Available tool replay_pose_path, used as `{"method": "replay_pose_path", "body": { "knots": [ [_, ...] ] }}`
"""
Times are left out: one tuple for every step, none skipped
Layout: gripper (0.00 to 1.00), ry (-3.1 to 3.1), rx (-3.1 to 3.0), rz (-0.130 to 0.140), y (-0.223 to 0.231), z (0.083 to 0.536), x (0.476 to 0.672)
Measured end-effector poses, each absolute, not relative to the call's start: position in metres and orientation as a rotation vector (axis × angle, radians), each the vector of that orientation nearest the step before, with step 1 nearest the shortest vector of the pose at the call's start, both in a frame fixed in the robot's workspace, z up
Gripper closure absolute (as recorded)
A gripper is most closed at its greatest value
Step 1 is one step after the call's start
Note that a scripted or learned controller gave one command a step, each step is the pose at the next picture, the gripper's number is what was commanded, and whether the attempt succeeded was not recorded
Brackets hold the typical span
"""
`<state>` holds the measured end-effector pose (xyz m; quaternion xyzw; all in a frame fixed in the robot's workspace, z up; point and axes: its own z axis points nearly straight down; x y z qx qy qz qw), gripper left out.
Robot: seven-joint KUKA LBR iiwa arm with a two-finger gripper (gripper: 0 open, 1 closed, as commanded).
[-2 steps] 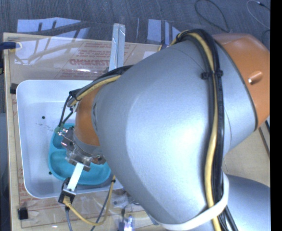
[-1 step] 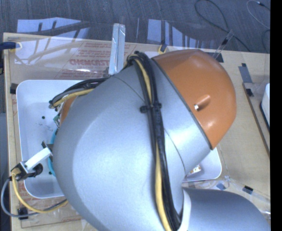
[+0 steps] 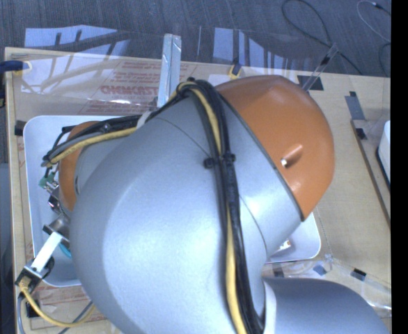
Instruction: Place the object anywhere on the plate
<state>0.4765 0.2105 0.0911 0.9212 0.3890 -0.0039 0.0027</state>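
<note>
Object and plate both lie somewhere under the arm (image 3: 190, 207), so I cannot tell where either sits or whether they touch. The arm's grey body swings in from the right and covers most of both bins. Its orange band (image 3: 294, 145) bulges over the upper right.

A bundle of black and yellow cables (image 3: 223, 165) runs down the grey shell and loops out to the left. There it ends in a tangle of wires and small dark parts over the left bin (image 3: 31, 186). The gripper must be low in that tangle or beneath the shell, and whether it is spread, closed or holding anything cannot be told.

A white stub with a yellow cable (image 3: 42, 255) pokes out at the lower left, over the bin's edge. Of the left bin, a strip of white wall and floor is clear to see. Of the right bin (image 3: 308, 245), one rounded corner peeks out below the orange band.

Behind the bins stands a clear plastic sheet (image 3: 120, 82) with faint red print too blurred to read. A blue clamp (image 3: 9, 66) grips the bench (image 3: 357, 186) at its far left corner.
</note>
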Motion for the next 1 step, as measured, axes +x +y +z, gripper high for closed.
{"method": "replay_pose_path", "body": {
  "knots": [
    [0.00,1.218,2.889,-0.020,0.2094,0.0900,0.4749]
  ]
}}
